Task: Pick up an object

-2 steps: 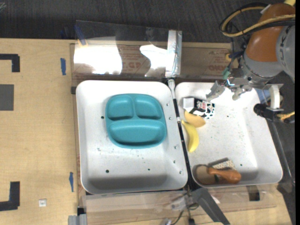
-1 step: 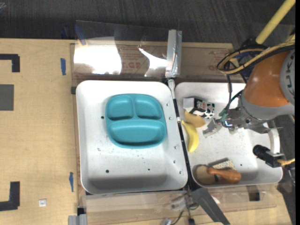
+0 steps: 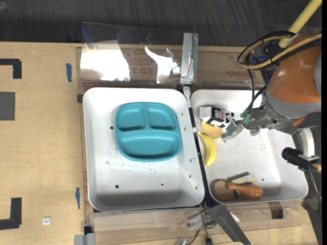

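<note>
Gripper (image 3: 231, 128) is hovering low over the right bin (image 3: 286, 185), reaching left toward the banana (image 3: 208, 146) lying against the dividing wall, though whether it is gripping anything I cannot tell.

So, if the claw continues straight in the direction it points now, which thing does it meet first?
Most likely the curved yellow banana by the left wall of the right white bin. The claw points left toward its upper end, already very near. How high the claw is above the banana cannot be judged from this slanted view.
</note>
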Robot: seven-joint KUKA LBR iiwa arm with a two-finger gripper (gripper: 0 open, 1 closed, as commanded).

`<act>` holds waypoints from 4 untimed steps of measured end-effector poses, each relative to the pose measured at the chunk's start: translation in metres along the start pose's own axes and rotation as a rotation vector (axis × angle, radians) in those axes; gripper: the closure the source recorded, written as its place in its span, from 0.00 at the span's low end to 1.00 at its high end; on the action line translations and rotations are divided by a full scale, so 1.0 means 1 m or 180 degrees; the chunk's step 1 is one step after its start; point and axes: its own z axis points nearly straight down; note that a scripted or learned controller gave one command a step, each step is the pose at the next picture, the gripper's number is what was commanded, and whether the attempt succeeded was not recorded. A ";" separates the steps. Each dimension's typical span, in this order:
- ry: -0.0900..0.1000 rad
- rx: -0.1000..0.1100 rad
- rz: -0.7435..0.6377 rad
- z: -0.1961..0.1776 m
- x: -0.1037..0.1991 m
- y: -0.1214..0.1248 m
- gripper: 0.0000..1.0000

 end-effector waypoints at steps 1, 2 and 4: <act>0.0008 0.0035 -0.0342 0.068 -0.026 0.005 0.00; -0.0010 -0.0005 -0.0091 -0.017 -0.057 0.010 0.00; -0.0003 0.0003 -0.0148 0.127 -0.083 -0.034 0.00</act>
